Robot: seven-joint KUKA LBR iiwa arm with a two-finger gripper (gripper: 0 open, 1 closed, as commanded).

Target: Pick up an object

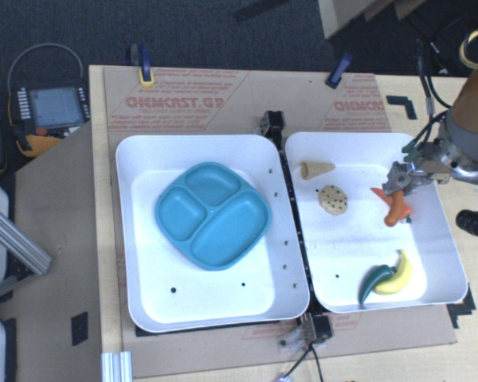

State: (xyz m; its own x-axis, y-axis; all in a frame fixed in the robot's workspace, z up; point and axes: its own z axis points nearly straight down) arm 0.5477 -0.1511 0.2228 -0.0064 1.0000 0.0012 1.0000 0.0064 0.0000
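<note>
With the jaws' spread impossible to tell, they hover just above the orange plastic carrot-shaped toy (396, 207), so descend straight and close across its narrow middle.

A robot lab: white bins (135, 213) on a clamped bench board (239, 94), a control pendant (52, 106) at ten o'clock.

**Counter and its two bins**

The counter (223, 94) is a tan board printed with red lettering along its twelve o'clock edge. Two shallow white bins sit directly on it, side by side and almost touching: the left bin (143, 293) toward nine o'clock, the right bin (350, 237) toward three o'clock.
</note>
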